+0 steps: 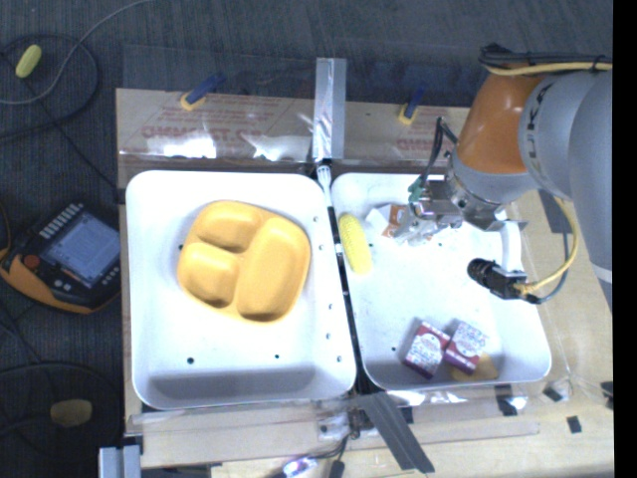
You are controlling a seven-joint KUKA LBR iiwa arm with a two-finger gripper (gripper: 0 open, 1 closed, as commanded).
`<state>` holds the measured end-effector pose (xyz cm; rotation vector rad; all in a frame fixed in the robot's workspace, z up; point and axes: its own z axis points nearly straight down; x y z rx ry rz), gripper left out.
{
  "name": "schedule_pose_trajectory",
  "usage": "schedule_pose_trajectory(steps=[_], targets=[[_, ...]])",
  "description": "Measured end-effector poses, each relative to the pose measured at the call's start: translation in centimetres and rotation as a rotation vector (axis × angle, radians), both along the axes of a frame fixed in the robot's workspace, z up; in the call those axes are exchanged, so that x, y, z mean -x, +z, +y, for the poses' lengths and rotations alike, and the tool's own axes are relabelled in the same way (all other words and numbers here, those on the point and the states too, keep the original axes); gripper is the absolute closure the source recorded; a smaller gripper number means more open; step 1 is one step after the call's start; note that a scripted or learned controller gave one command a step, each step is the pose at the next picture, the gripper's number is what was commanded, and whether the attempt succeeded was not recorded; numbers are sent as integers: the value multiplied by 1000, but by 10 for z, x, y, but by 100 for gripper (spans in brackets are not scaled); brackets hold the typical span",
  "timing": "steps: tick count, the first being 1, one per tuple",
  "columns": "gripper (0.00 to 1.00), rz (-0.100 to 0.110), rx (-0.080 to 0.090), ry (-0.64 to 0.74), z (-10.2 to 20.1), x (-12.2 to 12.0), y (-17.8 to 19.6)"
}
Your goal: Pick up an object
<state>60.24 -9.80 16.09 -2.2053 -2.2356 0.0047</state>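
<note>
My gripper [426, 217] hangs low over the far part of the right bin [518, 361], under the arm's orange band [495, 127]. A small orange and white object [397, 223] lies right at its left side; whether they touch is unclear. A yellow corn-like piece [354, 243] rests against the right bin's left wall. Two maroon and white packets [444, 348] lie side by side near the front of that bin, with a bit of orange behind them. The left bin [159, 366] holds a yellow three-compartment plate [244, 259].
The bins' shared divider [338, 287] runs down the middle. A black cable connector [495, 276] dangles from the arm over the right bin. A handheld pendant [70, 257] sits on the floor at left.
</note>
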Motion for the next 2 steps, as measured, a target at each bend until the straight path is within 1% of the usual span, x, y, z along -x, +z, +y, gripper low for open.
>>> schedule_pose_trajectory(steps=[1, 2], targets=[[0, 0, -1, 0, 0, 0, 0], [0, -38, 9, 1, -39, -38, -44]])
